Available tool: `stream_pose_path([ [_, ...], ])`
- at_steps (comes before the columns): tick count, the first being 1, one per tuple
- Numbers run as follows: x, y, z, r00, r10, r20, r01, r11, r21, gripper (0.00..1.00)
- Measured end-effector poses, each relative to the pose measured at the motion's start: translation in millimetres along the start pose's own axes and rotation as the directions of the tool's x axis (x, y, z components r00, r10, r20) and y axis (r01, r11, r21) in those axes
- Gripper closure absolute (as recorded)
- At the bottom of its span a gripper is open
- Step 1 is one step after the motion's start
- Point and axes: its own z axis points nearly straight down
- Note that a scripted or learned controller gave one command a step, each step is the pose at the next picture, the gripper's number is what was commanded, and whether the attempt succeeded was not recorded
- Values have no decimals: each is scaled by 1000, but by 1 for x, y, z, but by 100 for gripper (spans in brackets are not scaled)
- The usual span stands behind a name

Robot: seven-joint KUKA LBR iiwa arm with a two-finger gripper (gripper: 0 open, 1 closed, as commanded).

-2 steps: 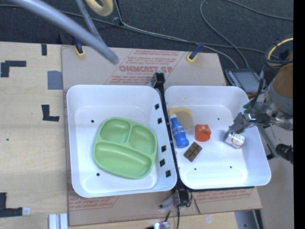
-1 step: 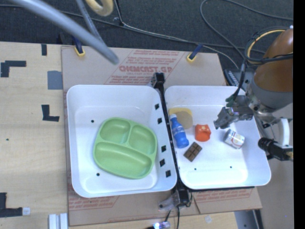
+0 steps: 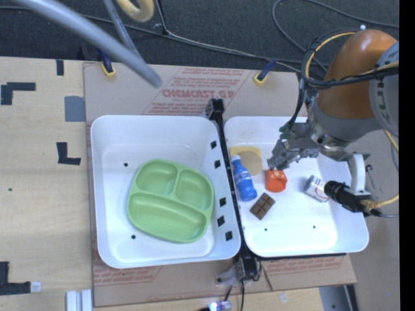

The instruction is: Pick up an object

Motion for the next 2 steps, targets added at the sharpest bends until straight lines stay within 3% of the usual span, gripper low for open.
stream_pose_path([
  [2, 123, 26, 19, 1000, 0, 2, 0, 1000, 1, 100],
])
